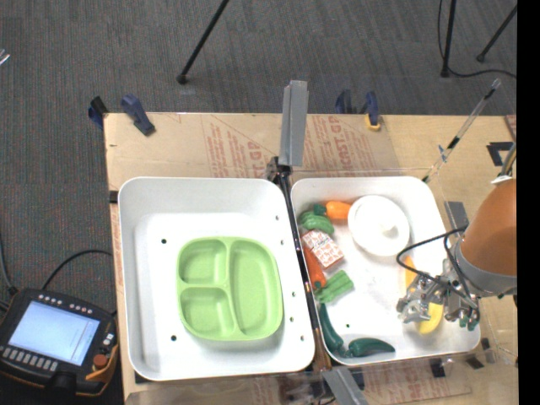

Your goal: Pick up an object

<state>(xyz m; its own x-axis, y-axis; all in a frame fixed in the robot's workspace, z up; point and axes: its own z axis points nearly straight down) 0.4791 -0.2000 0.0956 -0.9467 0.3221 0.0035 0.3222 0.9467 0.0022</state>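
My gripper hangs low over the right bin's near right corner, right above a yellow object that lies under its fingers. Along the right bin's left side lie an orange item, green toy vegetables, a small red-and-white packet and a green piece. A white round lid or plate sits at the bin's far side. Dark green items lie at its front edge.
The left bin holds a light green divided plate. A grey upright post stands behind the seam between the bins. A teach pendant lies at the lower left, off the bench.
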